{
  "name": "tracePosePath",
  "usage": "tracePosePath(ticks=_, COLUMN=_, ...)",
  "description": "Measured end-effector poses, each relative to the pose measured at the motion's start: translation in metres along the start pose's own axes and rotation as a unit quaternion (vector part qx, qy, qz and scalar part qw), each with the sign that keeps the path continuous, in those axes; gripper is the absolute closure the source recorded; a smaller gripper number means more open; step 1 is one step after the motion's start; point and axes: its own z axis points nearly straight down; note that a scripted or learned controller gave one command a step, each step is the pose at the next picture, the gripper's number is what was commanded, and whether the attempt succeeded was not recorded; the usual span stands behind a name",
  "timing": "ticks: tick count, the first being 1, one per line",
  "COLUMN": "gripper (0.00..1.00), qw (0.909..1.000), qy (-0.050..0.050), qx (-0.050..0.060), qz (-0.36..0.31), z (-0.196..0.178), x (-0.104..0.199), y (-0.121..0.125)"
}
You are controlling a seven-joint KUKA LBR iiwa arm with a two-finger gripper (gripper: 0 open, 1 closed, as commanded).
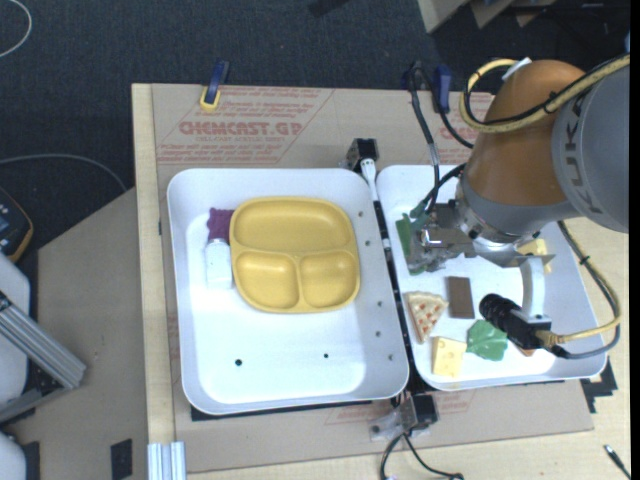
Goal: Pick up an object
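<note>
1. The divided yellow plastic plate (295, 251) looks smooth with a soft sheen.
2. Both shallow white plastic bins (205, 348) appear glossy.
3. The flat brown cardboard sheet (260, 120) under them is matt.
4. The arm's rounded orange band (520, 138) shines, smooth and glossy.

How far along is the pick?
Done: the arm is over the right bin, its claw low at the bin's left side by a green item. In hand: nothing visibly gripped. Left: the grasp and lift. The pizza slice, brown block and cheese wedge lie in the bin.
</note>
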Motion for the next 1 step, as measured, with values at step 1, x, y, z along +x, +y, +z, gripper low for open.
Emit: tracePosePath(ticks=1, gripper=1.0, qw=1.0, qy=0.0, qx=-0.001, qz=-0.001, z=0.0003, x=0.0037, y=0.0006)
